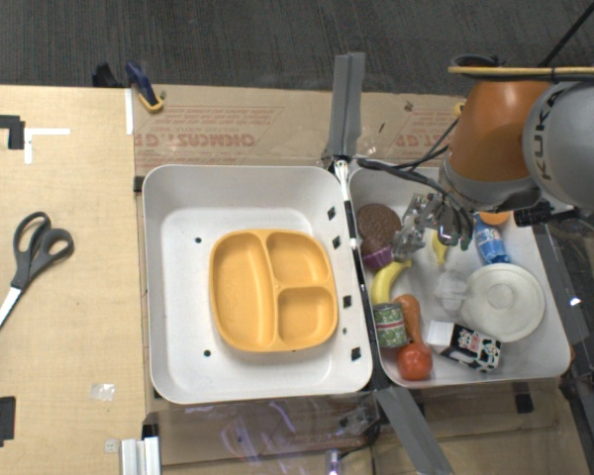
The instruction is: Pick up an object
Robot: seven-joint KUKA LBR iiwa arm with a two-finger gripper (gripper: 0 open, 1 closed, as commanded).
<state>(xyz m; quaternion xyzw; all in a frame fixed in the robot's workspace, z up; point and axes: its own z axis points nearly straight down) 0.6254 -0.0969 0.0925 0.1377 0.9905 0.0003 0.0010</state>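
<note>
The gripper (428,228) hangs low near the right bin's (552,362) far-left corner, above the banana (385,281), presumably hunting something; whether it's clenched, I cannot tell.

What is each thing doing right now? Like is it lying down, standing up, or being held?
yellow divided plate: lying flat, right side up, in the left bin.
banana: lying down in the right bin.
tomato: resting at the bin's front edge.
small can: lying among the food.
white bowl: upside down.
scissors: lying closed on the bench.
gripper: low over the right bin.
</note>
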